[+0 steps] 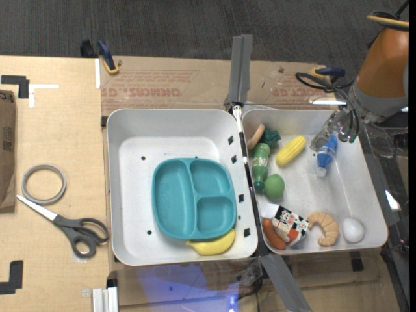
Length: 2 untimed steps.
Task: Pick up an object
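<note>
In the left bin (123, 194), a banana (213, 244) is lying at the near edge against a teal plate (194, 197). In the right bin (370, 194), a croissant (325, 228) and egg (353, 229) are lying nearest. Farther back, the gripper (331, 137) is gripping a blue bottle (325, 153) at the far right, right of the corn (290, 150)

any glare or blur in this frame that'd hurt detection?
Camera view: sharp overall, even lighting; a bluish-white glow on the floor below the left bin; the tool is slightly soft, with the blue-and-clear item just below it; the white egg has low contrast against the right bin.
</note>
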Motion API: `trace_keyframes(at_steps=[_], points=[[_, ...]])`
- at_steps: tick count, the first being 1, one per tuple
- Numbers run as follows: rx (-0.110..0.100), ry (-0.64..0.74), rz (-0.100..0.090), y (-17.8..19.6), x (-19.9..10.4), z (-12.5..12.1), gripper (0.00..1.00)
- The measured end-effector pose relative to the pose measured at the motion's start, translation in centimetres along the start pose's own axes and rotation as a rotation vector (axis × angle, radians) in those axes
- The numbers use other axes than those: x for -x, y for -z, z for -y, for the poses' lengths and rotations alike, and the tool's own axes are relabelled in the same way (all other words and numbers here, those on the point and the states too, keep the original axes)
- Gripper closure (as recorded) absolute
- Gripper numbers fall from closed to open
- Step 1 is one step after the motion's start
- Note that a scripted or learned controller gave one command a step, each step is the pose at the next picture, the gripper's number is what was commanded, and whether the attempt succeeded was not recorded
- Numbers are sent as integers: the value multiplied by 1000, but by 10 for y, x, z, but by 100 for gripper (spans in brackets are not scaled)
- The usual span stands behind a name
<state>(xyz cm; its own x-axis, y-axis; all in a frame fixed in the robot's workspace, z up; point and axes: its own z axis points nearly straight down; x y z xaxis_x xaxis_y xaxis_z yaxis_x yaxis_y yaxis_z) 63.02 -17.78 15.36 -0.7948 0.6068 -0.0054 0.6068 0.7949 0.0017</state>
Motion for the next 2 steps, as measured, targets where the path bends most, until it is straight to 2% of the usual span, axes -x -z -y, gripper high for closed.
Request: trace_keyframes(at_steps=[1,2], points=[[-1,-207,-1,73,-47,-57,100],[-2,-378,0,122,38,9,100]])
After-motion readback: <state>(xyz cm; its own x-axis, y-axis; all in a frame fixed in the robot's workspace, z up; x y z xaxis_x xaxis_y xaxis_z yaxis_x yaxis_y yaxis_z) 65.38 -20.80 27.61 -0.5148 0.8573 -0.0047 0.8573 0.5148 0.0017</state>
